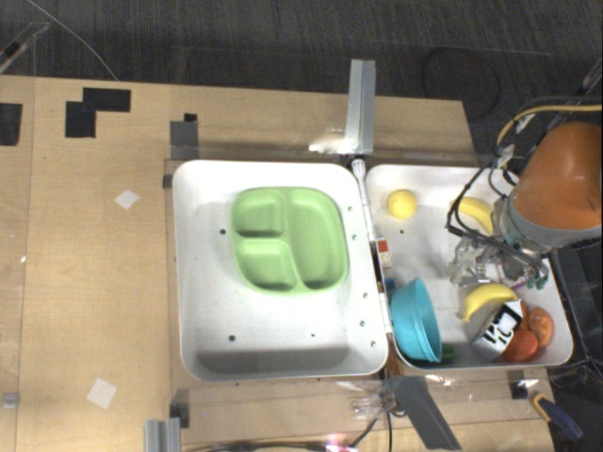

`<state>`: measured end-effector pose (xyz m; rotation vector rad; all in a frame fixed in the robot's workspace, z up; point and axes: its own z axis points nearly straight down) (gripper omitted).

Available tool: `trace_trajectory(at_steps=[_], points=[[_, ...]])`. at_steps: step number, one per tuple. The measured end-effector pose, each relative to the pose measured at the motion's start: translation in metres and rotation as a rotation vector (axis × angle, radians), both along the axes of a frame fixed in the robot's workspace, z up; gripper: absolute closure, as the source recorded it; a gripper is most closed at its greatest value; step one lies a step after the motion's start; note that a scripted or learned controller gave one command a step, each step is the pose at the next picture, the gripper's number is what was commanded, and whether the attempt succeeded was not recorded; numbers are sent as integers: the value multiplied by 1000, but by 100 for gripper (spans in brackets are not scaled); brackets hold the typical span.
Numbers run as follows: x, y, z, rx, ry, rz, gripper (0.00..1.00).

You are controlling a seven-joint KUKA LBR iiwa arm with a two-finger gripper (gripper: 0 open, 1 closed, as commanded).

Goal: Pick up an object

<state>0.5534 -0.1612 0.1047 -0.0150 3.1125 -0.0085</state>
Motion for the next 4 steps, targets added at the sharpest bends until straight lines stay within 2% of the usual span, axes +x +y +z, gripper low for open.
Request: trace_trajectory(at_steps=[1,2,3,4], points=[[0,0,-1,1,1,0,0],[-21,-12,-15,2,12,46,0],[-49,33,-14,3,10,-26,0],[-39,10,-14,3,11,23,0]])
